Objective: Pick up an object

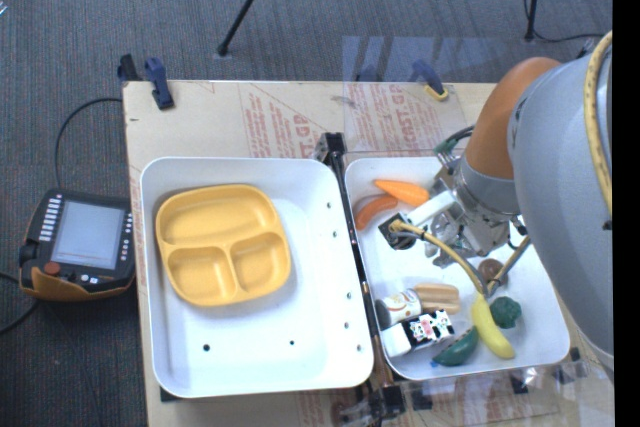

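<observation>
- yellow banana [491,327] lies at the near end of the right bin [548,310], the landmark for these notes; it runs lengthwise, tip toward the near rim.
- dark green item [457,348] just left of the banana's near end, by the bin's front wall; another green item [506,311] just right of the banana.
- black-and-white spotted carton [419,330] in the bin's near-left corner, with a small white bottle [401,303] just behind it.
- tan bun-like piece [437,294] beside the bottle, toward the bin's middle.
- gripper [462,237] hangs over the bin's middle; a yellow cable loops beneath it. cannot tell whether the pincer is apart or together, and nothing is seen clamped in it.
- orange carrot [401,189] at the bin's far-left part, with a reddish-orange curved piece [372,209] just nearer than it.
- grey arm [570,175] with orange band crosses the bin's right side.
- left bin [180,355], touching the right bin's left wall, holds a yellow divided tray [221,242].
- handheld pendant [78,245] on the floor, well left of both bins.
</observation>
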Robot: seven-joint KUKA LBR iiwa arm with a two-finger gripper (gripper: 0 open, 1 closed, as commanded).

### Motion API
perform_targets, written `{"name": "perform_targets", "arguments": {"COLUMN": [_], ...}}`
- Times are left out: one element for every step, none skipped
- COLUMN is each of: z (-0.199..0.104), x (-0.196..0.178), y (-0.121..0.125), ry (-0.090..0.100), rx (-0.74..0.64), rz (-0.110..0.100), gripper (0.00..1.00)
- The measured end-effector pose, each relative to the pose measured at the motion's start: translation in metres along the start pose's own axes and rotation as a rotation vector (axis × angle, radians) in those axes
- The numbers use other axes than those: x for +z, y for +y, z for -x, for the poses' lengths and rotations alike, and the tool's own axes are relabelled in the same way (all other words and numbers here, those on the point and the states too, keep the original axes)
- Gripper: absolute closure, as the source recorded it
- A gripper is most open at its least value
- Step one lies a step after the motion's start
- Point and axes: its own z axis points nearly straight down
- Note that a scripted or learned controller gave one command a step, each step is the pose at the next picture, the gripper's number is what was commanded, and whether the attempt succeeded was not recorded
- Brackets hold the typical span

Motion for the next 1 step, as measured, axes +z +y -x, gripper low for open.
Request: {"name": "perform_targets", "arguments": {"z": [-0.0018], "x": [-0.0136], "y": [0.0336], "ry": [0.001], "rx": [-0.114], "rz": [0.001], "gripper": [1.0]}}
